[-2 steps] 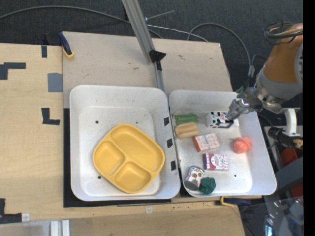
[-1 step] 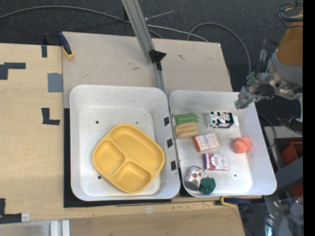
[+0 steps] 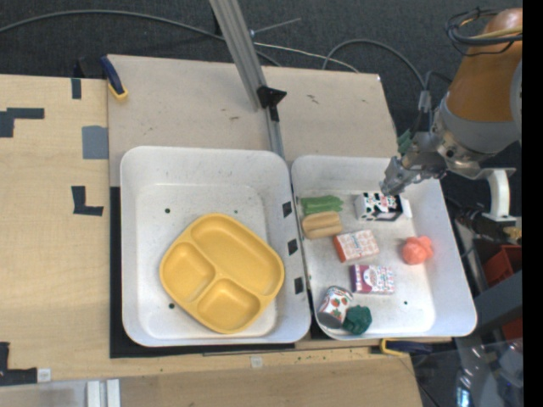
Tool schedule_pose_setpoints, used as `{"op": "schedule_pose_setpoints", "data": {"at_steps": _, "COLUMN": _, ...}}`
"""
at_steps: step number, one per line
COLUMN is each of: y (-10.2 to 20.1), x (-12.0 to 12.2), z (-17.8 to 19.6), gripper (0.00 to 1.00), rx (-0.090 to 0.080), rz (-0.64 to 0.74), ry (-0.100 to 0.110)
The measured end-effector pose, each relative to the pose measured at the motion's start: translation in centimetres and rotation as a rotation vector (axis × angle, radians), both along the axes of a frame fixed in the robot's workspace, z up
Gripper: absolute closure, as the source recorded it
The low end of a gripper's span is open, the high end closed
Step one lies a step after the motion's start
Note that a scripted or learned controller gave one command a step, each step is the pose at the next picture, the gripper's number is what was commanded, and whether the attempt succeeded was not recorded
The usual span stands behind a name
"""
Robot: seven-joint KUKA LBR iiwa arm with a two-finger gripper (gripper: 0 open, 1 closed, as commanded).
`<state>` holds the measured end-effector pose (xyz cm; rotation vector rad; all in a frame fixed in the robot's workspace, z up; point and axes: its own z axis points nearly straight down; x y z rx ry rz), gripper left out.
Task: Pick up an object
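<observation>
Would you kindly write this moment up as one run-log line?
phase: reaching | gripper: above black-and-white carton in right bin | grasp: none seen | left bin: yellow tray

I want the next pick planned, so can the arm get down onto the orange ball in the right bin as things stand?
Probably yes. The orange ball lies apart from the packets, with bare bin floor around it, and the end effector is above the same right bin nearby.

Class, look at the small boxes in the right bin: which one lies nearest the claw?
The black-and-white patterned box, at the bin's far edge, right under the claw. The pink box and the purple box lie further toward the front.
</observation>
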<state>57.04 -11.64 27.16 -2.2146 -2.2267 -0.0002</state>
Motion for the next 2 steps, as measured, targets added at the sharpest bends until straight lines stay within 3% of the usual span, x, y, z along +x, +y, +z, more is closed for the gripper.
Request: {"op": "schedule_pose_setpoints", "data": {"at_steps": 2, "y": 9.8, "x": -2.6, "z": -1.1, "gripper": 1.0, "rx": 0.0, "rz": 0.0, "ry": 0.003}}
